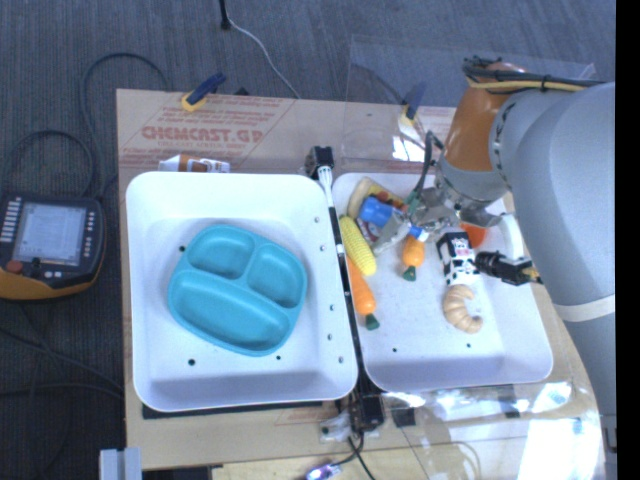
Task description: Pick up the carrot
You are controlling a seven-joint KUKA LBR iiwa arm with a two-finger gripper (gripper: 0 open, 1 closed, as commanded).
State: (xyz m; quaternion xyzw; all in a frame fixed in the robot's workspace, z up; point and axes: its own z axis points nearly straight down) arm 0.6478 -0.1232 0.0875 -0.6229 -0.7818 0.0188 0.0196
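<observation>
A long orange carrot with a green end lies in the right bin, tight against its left wall and pointing toward the front. A shorter orange piece with a green tip lies a little to its right. My gripper is down in the back of the right bin, just above that shorter orange piece and well to the right of and behind the long carrot. Nothing of the carrot is in the gripper. The grey arm with its orange band covers the bin's back right corner.
A yellow corn cob lies behind the carrot, with a blue toy beside it. A black-and-white cow figure and a croissant lie to the right. The left bin holds a blue divided plate.
</observation>
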